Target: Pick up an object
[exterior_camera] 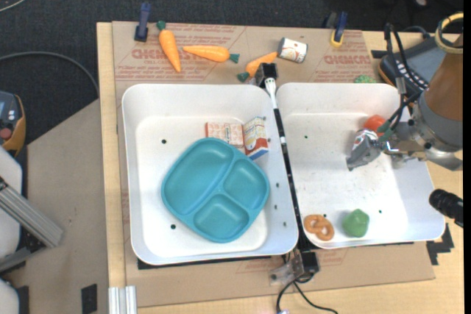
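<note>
Claw (360,151) low in right bin (324,95), grip state unclear; orange object (375,123) just behind it, so center over it before closing.

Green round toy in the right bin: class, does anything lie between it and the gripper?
Nothing visible does. The green round toy sits near the right white bin's front edge, with bare floor between it and the gripper. The brown pretzel toy lies beside it, off that path.
</note>
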Action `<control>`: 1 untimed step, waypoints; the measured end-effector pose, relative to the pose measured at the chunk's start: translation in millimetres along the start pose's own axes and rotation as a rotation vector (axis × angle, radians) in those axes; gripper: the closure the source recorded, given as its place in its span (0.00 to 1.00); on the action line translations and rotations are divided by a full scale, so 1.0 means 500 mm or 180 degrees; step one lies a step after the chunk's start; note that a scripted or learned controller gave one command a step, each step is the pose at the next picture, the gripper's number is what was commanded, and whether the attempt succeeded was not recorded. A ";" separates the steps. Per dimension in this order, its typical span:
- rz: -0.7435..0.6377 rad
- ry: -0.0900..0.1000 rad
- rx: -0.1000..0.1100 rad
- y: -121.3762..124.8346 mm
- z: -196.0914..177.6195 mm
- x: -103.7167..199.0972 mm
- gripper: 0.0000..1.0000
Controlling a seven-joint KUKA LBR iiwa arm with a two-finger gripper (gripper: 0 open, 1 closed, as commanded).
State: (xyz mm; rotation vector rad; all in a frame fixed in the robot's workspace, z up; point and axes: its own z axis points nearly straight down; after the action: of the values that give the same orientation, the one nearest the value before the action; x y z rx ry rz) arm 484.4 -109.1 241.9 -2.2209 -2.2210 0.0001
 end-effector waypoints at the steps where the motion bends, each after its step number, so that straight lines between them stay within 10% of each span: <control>1: -0.0049 0.0012 -0.0041 -0.003 -0.193 0.240 0.00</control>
State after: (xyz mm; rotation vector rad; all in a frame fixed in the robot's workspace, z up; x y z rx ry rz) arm 482.9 10.8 338.3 -2.2084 -2.2425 -0.0184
